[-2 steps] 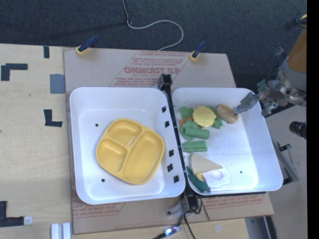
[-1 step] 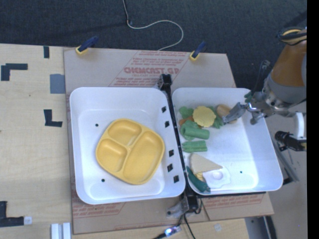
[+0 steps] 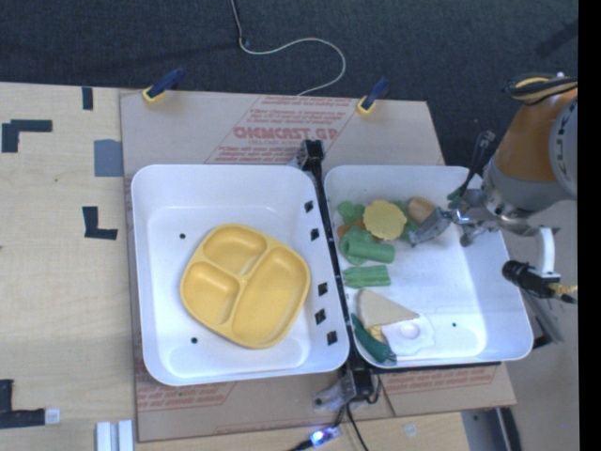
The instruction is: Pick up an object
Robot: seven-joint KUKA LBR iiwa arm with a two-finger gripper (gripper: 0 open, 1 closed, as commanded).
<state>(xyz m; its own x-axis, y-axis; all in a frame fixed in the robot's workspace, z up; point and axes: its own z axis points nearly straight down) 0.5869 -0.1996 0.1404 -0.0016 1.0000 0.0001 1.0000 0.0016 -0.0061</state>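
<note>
Camera view — fixed overhead, slanted. The desk (image 3: 56, 252) carries a cardboard sheet (image 3: 272, 130) with two shallow white bins side by side on it. The left bin (image 3: 160, 346) holds one yellow divided plate (image 3: 246, 285), lying flat near the bin's centre, three compartments facing up.

The right bin (image 3: 488, 336) holds the loose objects. Along its left wall, from far to near: a small orange piece (image 3: 349, 225), a green cylinder (image 3: 366, 248), a second green cylinder (image 3: 366, 276), a pale wedge (image 3: 380, 306), a dark green item (image 3: 374, 344) at the near-left corner, and a white fried-egg shape (image 3: 410, 334) with a yellow centre. At the far side a yellow ridged disc (image 3: 384, 219) rests against a green piece (image 3: 351, 210), with a tan item (image 3: 421, 209) just beside the disc on its right.

The arm (image 3: 535, 158) enters from the right, orange band above the wrist. The end effector (image 3: 424, 230) sits low in the right bin's far half, just beside the tan item and the yellow disc. Its fingers are too small and dark to resolve — whether it is released or clenched cannot be told, and no object is seen between them.

A thin cable (image 3: 291, 50) loops on the dark floor (image 3: 94, 17) beyond the desk.
</note>
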